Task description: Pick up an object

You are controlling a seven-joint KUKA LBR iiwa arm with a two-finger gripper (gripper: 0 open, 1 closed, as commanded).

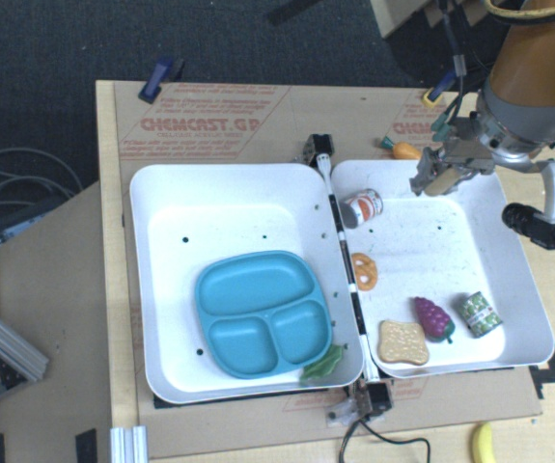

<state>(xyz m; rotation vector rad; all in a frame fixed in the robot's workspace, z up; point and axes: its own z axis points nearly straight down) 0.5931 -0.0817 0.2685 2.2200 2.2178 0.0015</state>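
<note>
Presently, contents as seen from above:

Surface (209, 123): brown board with red lettering, carrying two shallow white bins side by side.

Left bin (161, 210): one blue divided tray (263, 312) with three compartments, lying toward the near side. One green leafy item (322, 365) at the near right corner, just beside the tray's edge.

Right bin (518, 287): one small can with a red and white label (362, 206), on its side near the dividing wall at the far left. One pretzel (364, 271) against the same wall, nearer the middle. One slice of toast (402, 342) at the near edge. One purple bunch of grapes (433, 317) just to the right of the toast. One small green packet (478, 313) to the right of the grapes, apart from them.

Arm (533, 75): grey with an orange band, entering from the right. Gripper (436, 177) hangs over the far part of the right bin, to the right of the can and apart from it. Whether the fingers are apart or together cannot be told; nothing is seen between them.

Outside the bins: one orange item (404, 149) on the board beyond the right bin; one yellow item (484, 444) at the near edge.
</note>
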